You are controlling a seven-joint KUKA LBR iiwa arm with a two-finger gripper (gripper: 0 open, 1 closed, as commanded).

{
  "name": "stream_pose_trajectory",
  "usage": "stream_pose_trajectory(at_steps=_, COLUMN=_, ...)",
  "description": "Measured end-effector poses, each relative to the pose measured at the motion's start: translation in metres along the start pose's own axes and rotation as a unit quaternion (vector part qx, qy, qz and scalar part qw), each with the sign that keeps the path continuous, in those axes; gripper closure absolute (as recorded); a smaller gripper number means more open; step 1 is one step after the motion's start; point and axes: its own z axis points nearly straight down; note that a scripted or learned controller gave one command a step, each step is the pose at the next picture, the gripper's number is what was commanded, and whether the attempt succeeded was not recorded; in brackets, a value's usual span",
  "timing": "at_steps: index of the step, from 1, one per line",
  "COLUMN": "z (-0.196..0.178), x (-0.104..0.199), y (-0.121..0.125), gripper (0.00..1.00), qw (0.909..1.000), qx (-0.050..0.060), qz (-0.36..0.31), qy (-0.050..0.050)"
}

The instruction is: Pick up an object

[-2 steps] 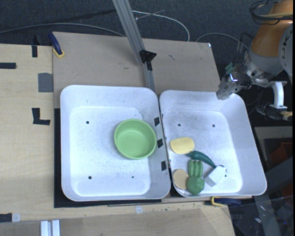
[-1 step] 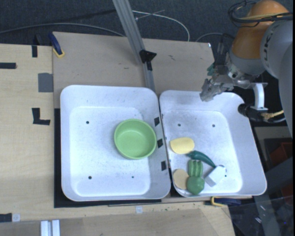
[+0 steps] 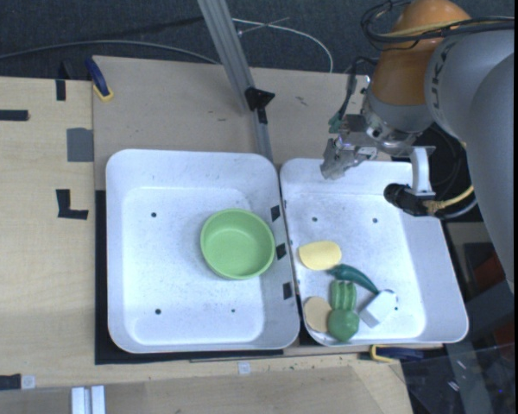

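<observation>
Gripper (image 3: pixel 337 164) at right bin's (image 3: pixel 414 231) 12 o'clock, holding nothing, jaw width unclear. Yellow lemon-like toy (image 3: pixel 319 254) at 6 o'clock: likely light, smooth; pinch across middle.

Pale plywood bench top (image 3: pixel 34 257) — black tape marks (image 3: pixel 67 203) at left; dark carpet floor (image 3: pixel 86 11) beyond; grey metal pole (image 3: pixel 229 46) slanting across.

Bench (image 3: pixel 34 231): matt pale wood grain. Bins (image 3: pixel 134 231): smooth white plastic, finely speckled. Green bowl (image 3: pixel 236 244): smooth matt plastic. Far pole (image 3: pixel 229 46): dull grey metal.
</observation>
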Motion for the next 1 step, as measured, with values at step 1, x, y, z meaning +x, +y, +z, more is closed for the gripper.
stream_pose_trajectory(at_steps=1, z=0.0022, x=0.0552, y=-0.0101, gripper=1.0, qw=1.0, qx=0.001, qz=0.0, qy=0.0)
